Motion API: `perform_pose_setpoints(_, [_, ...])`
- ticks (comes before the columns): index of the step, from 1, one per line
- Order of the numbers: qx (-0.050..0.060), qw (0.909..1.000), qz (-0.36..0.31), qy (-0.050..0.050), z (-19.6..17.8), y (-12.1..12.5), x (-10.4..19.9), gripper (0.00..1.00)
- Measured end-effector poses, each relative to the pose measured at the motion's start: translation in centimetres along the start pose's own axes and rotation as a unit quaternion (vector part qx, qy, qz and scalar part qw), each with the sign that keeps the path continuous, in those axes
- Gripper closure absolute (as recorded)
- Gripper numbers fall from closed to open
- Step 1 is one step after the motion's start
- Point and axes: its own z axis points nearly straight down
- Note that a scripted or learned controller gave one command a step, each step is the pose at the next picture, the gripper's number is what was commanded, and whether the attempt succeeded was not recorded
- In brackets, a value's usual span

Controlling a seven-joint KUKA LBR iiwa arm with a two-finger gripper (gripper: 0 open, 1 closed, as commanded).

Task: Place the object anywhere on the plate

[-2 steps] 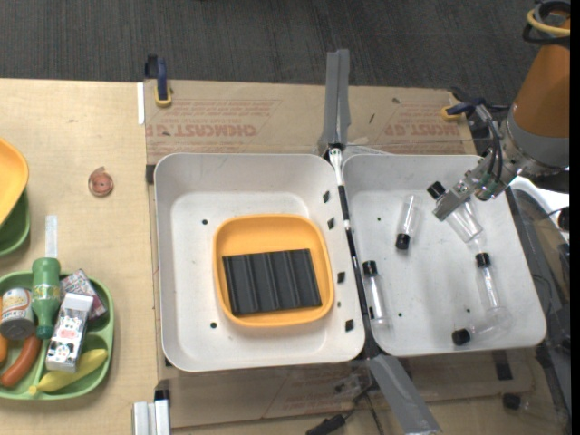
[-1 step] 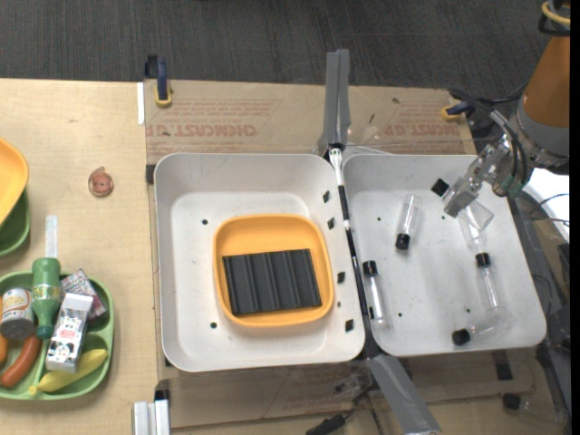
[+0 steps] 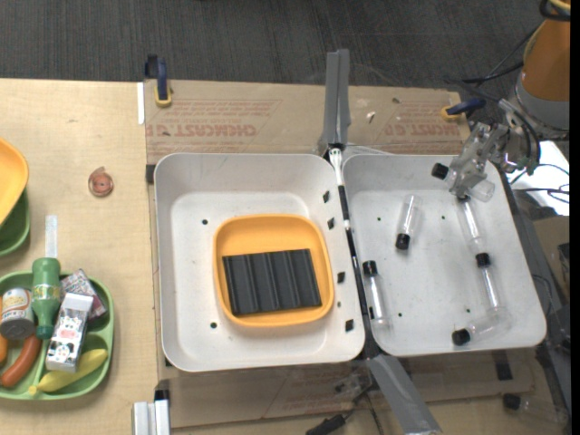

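An orange plate (image 3: 269, 230) lies in the middle of the left bin (image 3: 181, 243). A dark grey ribbed slab (image 3: 272, 279) rests flat on it. Several clear tubes with black caps lie in the right bin (image 3: 435, 288): one tube (image 3: 405, 222) near its middle, one tube (image 3: 372, 293) along its left wall, and a long tube (image 3: 478, 243) on the right side. My gripper (image 3: 468, 178) hangs over the right bin's far right corner, beside a small black cap (image 3: 439, 170) and just above the long tube's upper end.
A green tray (image 3: 95, 370) with toy food and a bottle sits at the left on the bench, with an orange dish (image 3: 11, 184) above it. A metal divider (image 3: 337, 98) rises between the bins at the back. Cables hang at the far right.
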Motion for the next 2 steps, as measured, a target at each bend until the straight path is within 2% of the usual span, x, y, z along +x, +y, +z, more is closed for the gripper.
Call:
perform_pose_setpoints(1, [0.000, 0.9970, -0.078, -0.001, -5.7, -4.1, -2.0, 1.00])
perform_pose_setpoints(2, [0.000, 0.9886, -0.151, -0.001, -11.0, -4.0, -2.9, 1.00])
